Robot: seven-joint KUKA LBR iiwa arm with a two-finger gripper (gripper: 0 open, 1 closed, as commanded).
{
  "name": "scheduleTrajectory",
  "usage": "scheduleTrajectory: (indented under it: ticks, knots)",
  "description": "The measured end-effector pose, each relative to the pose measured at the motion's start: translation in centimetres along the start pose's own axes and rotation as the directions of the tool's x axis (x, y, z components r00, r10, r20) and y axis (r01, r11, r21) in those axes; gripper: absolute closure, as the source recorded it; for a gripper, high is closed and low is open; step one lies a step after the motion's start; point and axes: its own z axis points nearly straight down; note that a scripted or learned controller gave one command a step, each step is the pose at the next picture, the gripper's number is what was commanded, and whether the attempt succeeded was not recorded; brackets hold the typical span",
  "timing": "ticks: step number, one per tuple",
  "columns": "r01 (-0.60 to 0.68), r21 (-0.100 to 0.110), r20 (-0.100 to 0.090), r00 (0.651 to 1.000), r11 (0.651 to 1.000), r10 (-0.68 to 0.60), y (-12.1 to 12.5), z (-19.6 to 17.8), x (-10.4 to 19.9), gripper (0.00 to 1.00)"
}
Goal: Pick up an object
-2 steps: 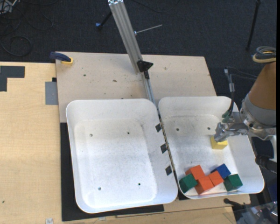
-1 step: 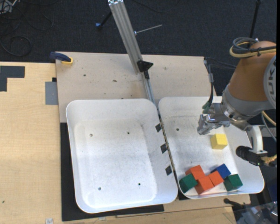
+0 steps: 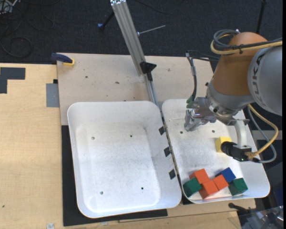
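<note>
Several small blocks lie together in the near corner of the right bin (image 3: pixel 181 151): an orange block (image 3: pixel 199 176), a second orange block (image 3: pixel 209 188), a third orange one (image 3: pixel 220 181), a blue block (image 3: pixel 228 173) and two green blocks (image 3: pixel 192 186) (image 3: pixel 238 186). A yellow piece (image 3: pixel 223 141) rests at the bin's right side beside a black cable end. My gripper (image 3: pixel 192 123) hangs over the far part of the right bin, well away from the blocks, and I see nothing between its fingers.
The left bin (image 3: pixel 81 128) sits beside the right one, with black clips along the shared edge. A slanted aluminium bar (image 3: pixel 132 37) rises behind the bins. Cables loop around the wrist at the right.
</note>
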Motion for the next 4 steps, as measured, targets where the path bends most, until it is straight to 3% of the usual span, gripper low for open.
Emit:
scheduleTrajectory:
  ticks: [2,3,4]
  knots:
    - [-0.002,0.001,0.001,1.0,1.0,0.002,2.9,-0.4,9.3,1.0]
    - [-0.003,0.0,0.002,1.0,1.0,0.003,5.7,-0.8,13.4,1.0]
    - [0.001,0.003,0.004,1.0,1.0,-0.001,5.5,-0.8,13.4,0.0]
